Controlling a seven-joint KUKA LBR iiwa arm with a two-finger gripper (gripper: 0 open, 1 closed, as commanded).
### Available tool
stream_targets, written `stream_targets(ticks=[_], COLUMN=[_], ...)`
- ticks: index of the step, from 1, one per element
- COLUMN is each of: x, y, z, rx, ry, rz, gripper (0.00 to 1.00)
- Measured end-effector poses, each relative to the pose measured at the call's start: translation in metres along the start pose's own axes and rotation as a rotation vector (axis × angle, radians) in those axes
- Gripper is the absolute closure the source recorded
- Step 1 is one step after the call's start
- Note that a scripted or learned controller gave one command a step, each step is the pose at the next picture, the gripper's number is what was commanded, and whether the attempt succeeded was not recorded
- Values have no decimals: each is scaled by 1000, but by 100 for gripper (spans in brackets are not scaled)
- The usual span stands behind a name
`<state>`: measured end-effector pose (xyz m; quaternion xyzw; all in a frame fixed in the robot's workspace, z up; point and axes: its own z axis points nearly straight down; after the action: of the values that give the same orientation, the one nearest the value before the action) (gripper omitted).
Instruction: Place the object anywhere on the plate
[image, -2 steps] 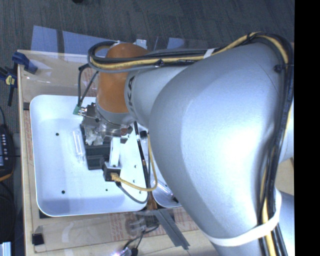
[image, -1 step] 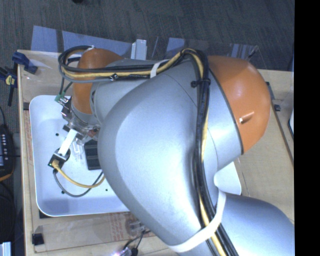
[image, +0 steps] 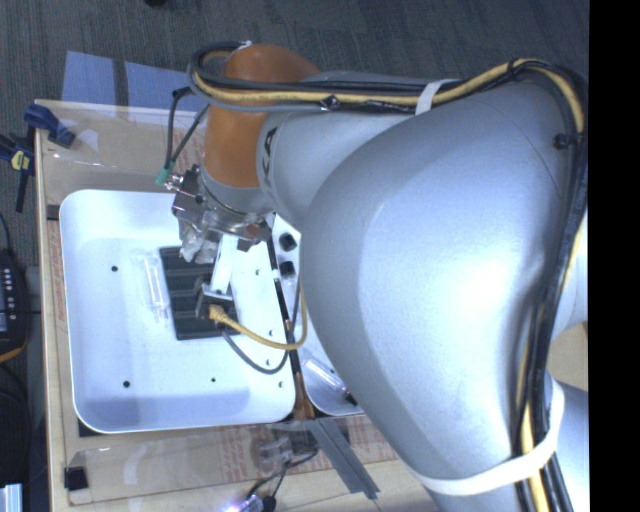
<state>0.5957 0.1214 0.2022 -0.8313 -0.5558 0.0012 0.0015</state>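
A small clear, elongated object (image: 155, 285) lies on the floor of the left white bin (image: 100, 380), left of centre. My gripper (image: 192, 246) hangs low over the same bin, just to the right of and slightly behind the clear object. The orange wrist band (image: 240, 120) sits above it. The view does not settle whether the gripper touches the object. My grey arm (image: 430, 280) hides most of the right side of the bench.
A sliver of the right bin (image: 325, 385) peeks out below the arm. The wooden bench edge (image: 45, 300) runs along the left, with blue clamps (image: 45, 125) at its far left corner. The left bin's near and left floor lies bare.
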Motion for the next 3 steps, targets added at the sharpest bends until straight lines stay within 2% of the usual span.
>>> stream_targets(ticks=[1, 2, 3], x=[-94, -13, 10], y=[-17, -39, 46], z=[-22, 40, 100], rx=[1, 5, 2], ry=[-2, -4, -2], rz=[51, 336, 112], gripper=[100, 100, 100])
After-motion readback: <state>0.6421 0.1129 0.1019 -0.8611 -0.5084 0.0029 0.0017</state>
